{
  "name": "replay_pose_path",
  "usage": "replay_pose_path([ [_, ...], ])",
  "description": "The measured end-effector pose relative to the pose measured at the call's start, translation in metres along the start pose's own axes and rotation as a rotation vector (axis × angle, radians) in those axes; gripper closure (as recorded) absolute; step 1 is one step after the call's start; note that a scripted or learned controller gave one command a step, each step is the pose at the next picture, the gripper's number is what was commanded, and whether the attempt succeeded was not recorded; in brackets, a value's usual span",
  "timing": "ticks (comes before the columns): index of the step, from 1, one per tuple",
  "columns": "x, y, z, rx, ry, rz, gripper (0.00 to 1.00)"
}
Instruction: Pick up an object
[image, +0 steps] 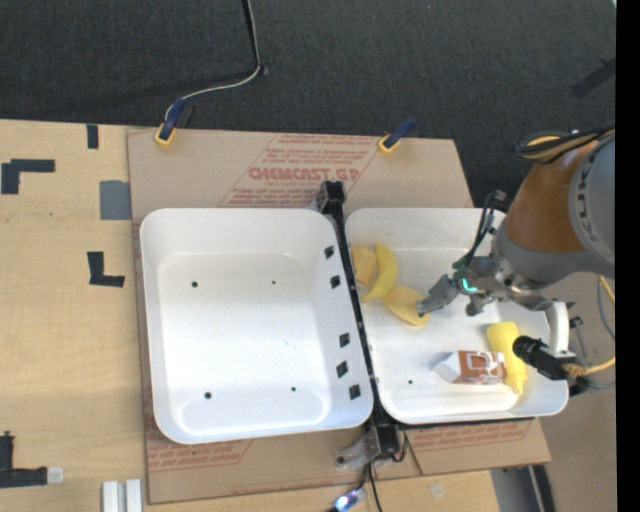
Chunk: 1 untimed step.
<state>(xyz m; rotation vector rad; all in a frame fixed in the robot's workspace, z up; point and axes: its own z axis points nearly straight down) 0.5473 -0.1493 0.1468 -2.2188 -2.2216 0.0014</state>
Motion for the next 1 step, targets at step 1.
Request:
replay_pose_path([
  [1,0.0514,0.0488,0.0653,-0.001,-0.001,-0.005,0.00],
])
